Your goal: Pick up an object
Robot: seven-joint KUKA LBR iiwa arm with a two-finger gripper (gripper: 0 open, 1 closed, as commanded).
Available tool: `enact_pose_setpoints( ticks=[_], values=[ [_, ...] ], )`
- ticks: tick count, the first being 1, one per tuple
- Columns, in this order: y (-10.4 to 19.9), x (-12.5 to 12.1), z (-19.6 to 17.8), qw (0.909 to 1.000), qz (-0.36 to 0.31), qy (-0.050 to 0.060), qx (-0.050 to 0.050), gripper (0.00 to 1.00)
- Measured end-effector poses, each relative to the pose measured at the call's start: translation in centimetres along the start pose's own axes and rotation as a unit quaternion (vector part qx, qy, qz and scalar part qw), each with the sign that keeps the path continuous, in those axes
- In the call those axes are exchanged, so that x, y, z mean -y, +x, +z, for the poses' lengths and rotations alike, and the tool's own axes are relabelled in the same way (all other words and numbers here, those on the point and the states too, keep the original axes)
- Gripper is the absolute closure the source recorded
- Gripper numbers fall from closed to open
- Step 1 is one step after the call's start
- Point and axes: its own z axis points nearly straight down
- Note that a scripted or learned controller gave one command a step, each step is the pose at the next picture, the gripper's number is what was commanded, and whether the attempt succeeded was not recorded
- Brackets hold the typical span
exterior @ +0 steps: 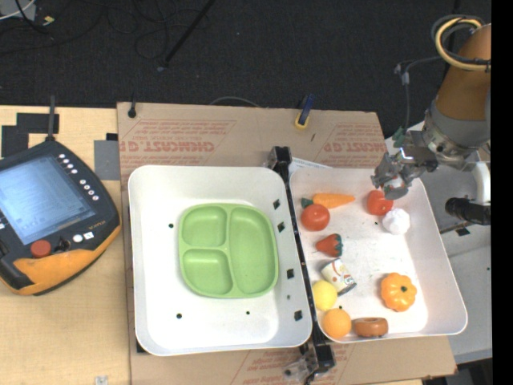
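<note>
The arm's end effector (394,175) hangs over the far right corner of the right bin (437,251), just above a small red tomato-like toy (378,203) and a white lump (395,221) that sit touching each other. Whether it is open or closed on anything cannot be told from this angle; nothing is plainly seen in its grip. By the look of it, the approach step is in hand, and the red toy beneath is the likeliest target; the next move would call for a straight descent that clears the white lump and the bin's wall.

The right bin carries the pickable toys: a carrot (333,200), a larger tomato (315,216), a strawberry (329,245), a small printed carton (340,275), a lemon (324,296), an orange (337,323), a brown oval piece (369,326) and a small pumpkin (398,291). The left bin (160,215) holds a green divided plate (228,249), its three compartments bare. Both bins rest on cardboard (240,135) laid over the surface, with a control pendant (48,215) lying well apart to the left.
</note>
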Motion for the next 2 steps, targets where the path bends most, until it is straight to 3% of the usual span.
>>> enact_pose_setpoints(
  ticks=[1,2],
  values=[
    [5.1,1.1,-0.4,1.0,-0.002,0.002,-0.001,1.0],
    [10.8,0.5,0.2,1.0,-0.002,0.002,-0.001,1.0]
  ],
)
